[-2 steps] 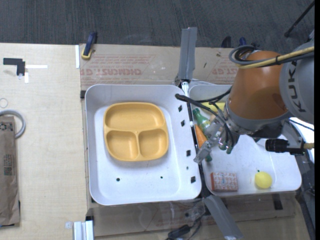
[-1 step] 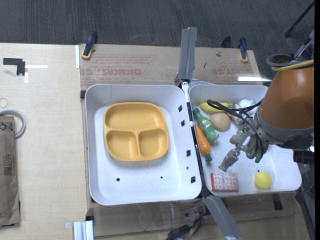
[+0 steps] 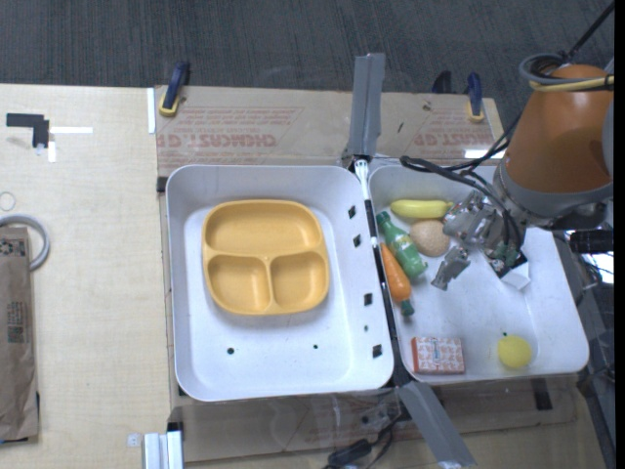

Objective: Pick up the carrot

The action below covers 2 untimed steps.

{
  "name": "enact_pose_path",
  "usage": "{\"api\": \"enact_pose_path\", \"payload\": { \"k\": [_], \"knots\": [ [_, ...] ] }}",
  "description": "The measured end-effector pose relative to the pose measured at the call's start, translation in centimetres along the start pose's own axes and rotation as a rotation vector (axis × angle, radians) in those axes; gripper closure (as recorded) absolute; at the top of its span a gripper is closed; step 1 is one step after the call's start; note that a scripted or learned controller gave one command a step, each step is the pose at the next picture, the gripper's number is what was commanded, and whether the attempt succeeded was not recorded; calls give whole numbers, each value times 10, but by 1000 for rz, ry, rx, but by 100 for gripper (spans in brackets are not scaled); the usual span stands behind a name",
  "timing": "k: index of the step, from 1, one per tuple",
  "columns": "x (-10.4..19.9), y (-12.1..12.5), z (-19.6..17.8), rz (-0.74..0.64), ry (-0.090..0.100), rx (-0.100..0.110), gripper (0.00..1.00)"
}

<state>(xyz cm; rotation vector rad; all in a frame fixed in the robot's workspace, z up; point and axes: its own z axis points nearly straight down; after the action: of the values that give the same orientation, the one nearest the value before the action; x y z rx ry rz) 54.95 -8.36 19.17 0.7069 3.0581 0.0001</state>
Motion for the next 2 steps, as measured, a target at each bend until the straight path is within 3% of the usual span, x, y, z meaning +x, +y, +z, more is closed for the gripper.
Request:
{"api": "enact_pose_path", "payload": {
  "k": [1, 2],
  "knots": [
    [-52, 17, 0, 201, -1, 0, 0],
    [85, 11, 0, 265, 4, 2, 0]
  ]
}}
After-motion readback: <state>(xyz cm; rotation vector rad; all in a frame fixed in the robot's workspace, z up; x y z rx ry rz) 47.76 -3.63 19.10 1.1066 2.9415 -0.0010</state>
